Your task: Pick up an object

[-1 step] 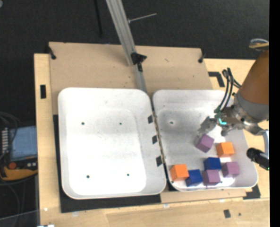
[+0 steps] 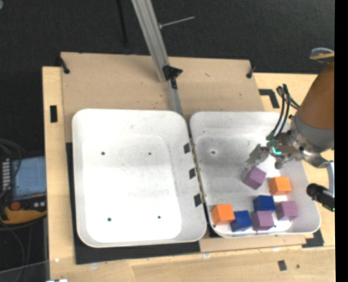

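Nearest us, along the front wall of the right-hand shallow white bin [image 2: 220,128], we see a row of small blocks: an orange cube [image 2: 223,213] at the left end, a dark blue cube [image 2: 242,221] touching it, then a purple cube [image 2: 263,220], with a second dark blue cube [image 2: 264,203] just behind and a smaller purple cube [image 2: 289,209] at the right end. A second orange cube [image 2: 280,185] sits a little further back, near the bin's right side.

Now the piece we are watching: a tilted light purple cube [image 2: 254,177], lying towards the middle of that bin, apart from the front row. Right above it, we see the grey two-finger jaws [image 2: 268,155] of the arm [image 2: 320,107], which comes in from the right with its orange band showing. One grey finger reaches down to the upper left of this cube. We cannot tell how far the jaws are spread, nor whether they have hold of it.

Further out, the left-hand shallow white bin [image 2: 132,175] lies beside the first, and both sit on the pale wooden desk [image 2: 56,157]. A slanted metal pole [image 2: 153,37] rises behind the bins.
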{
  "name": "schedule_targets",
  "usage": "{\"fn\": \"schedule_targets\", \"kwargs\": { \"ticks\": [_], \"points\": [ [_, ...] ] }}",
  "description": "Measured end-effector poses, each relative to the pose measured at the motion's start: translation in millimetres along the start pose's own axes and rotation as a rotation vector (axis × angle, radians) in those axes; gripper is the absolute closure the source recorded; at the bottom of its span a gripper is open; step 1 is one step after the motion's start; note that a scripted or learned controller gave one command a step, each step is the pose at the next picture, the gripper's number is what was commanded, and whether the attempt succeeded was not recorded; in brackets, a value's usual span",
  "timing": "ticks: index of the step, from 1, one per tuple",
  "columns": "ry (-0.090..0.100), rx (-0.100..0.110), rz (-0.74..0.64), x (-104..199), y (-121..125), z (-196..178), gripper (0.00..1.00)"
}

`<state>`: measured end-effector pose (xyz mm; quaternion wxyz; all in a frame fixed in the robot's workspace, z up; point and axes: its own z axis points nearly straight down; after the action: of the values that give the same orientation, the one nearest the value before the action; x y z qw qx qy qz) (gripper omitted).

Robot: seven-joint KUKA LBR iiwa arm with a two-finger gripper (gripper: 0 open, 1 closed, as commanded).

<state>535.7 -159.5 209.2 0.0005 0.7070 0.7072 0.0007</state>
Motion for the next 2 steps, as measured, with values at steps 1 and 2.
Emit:
{"fn": "schedule_targets", "kwargs": {
  "ticks": [1, 2],
  "points": [
    [0.000, 0.005, 0.002, 3, -6, 58, 0.00],
    [-0.011, -0.023, 0.002, -1, 0, 80, 0.00]
  ]
}}
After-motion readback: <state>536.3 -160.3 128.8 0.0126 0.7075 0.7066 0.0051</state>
